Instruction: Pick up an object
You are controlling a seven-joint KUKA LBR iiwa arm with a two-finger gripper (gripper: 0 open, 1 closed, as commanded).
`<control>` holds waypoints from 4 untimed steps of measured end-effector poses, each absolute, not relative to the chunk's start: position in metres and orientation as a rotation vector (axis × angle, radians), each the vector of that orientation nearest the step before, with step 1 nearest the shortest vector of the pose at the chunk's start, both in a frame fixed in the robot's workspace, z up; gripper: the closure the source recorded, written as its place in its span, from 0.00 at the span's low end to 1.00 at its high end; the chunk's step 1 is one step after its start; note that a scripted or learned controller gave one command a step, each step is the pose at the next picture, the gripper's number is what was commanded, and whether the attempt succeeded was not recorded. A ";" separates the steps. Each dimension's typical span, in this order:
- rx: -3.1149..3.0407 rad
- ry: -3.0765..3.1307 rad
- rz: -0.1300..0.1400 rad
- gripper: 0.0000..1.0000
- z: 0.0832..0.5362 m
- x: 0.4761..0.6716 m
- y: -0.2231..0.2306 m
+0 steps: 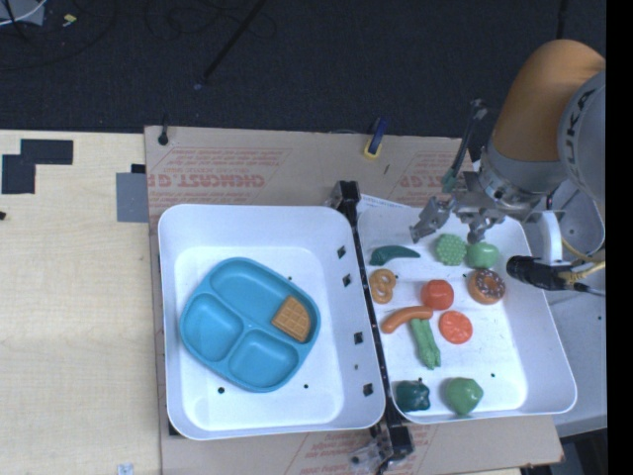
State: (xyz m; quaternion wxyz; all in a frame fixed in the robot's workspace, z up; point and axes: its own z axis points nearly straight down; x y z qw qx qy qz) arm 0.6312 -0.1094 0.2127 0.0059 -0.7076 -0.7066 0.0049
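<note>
The right bin [539,364] holds several toy foods. A pale green knobbly piece [451,249] and a green round piece [484,255] lie at its far end. My gripper [453,230] hangs just above them, open, its fingers spread to either side of the knobbly piece with nothing gripped between them. Closer in lie a dark green chili [394,254], a pretzel [382,285], a red tomato [436,294], a brown donut [487,286], an orange sausage [406,317], a red slice [455,327] and a green pod [425,342].
A dark green pepper [412,395] and a green fruit [461,395] sit at the right bin's near edge. The left bin [188,236] holds a blue divided plate [223,325] with a waffle [292,318] on it. A black divider [361,305] separates the bins.
</note>
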 end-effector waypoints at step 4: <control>-2.221 -2.224 -0.003 0.00 0.088 0.637 -0.100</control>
